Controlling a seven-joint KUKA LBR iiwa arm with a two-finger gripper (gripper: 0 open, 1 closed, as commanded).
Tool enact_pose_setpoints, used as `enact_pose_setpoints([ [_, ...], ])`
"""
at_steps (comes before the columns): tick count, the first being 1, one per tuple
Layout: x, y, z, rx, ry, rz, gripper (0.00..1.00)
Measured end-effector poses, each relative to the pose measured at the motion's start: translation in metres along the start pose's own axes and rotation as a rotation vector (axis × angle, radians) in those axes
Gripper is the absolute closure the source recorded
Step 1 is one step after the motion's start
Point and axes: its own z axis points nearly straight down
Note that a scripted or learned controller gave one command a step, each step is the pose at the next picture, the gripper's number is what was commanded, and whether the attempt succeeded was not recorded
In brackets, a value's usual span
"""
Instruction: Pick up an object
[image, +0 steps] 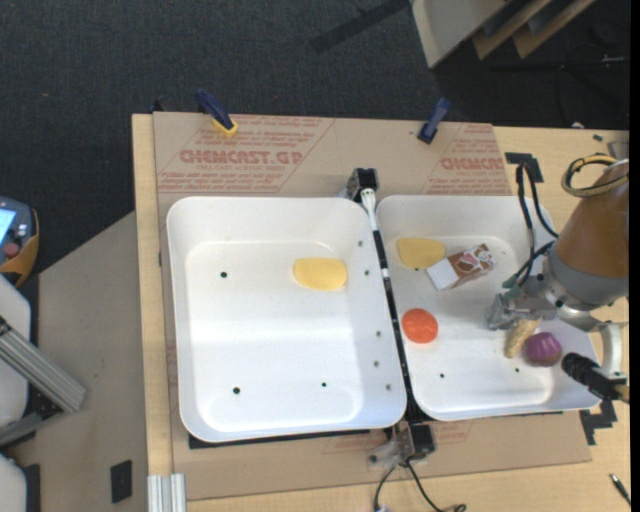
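A: One gripper (508, 318) hangs in the right bin (470, 395); whether it grips anything, I cannot tell

B: The purple ball (544, 347) lies just right of it, below

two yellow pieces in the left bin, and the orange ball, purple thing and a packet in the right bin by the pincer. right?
Not quite. The camera view shows one yellow piece in the left bin; the other yellow piece lies in the right bin. The rest holds: the orange ball, the purple object and the packet are in the right bin, by the pincer.
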Motion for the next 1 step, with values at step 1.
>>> enact_pose_setpoints([
  [1, 0.0814, 0.0717, -0.0456, -0.017, -0.001, -0.014, 1.00],
])
